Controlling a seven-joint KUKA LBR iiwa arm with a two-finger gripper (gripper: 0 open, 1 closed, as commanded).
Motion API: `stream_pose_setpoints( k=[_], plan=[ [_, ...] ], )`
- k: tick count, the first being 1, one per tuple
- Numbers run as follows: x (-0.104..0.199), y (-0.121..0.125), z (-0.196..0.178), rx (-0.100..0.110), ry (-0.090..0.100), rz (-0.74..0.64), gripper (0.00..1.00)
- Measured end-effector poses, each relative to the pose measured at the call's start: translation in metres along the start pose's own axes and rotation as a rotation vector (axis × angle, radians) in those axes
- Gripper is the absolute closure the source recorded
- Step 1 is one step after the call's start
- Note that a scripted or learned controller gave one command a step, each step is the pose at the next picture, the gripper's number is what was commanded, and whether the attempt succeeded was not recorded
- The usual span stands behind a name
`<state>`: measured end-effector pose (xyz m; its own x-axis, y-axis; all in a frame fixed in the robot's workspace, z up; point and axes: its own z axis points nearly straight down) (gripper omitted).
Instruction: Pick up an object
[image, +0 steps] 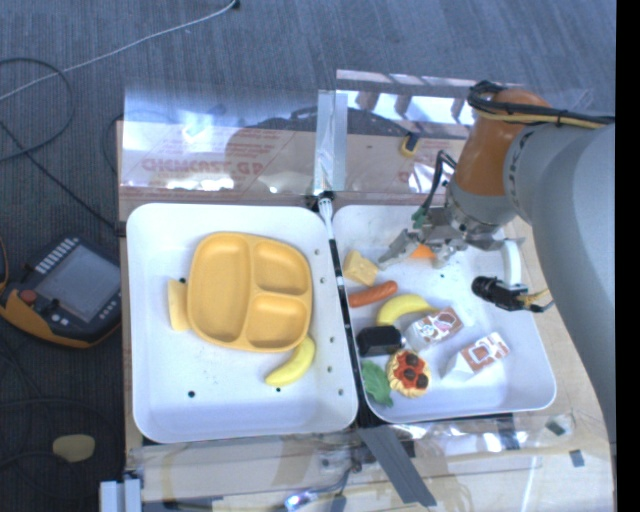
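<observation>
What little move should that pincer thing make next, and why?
Probably a short move down and toward the cheese wedge. The pincer sits over the upper part of the right bin, with nothing visibly between its fingers. The wedge and the sausage lie closest, just to its lower left in the camera view, so either seems the easiest thing to try picking up.

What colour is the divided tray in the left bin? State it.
Yellow-orange, plain with no pattern. The divided tray shows clearly in the camera view, in the left bin.
</observation>
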<state>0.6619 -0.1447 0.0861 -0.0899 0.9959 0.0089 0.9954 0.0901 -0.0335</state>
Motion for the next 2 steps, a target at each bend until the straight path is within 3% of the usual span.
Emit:
stream_pose_setpoints(
  k=[1,2],
  plan=[
    [-0.003,-0.001,-0.010,0.000,-0.006,0.001,1.00],
    [-0.027,-0.018,-0.016,-0.032,-0.014,-0.140,1.00]
  ],
)
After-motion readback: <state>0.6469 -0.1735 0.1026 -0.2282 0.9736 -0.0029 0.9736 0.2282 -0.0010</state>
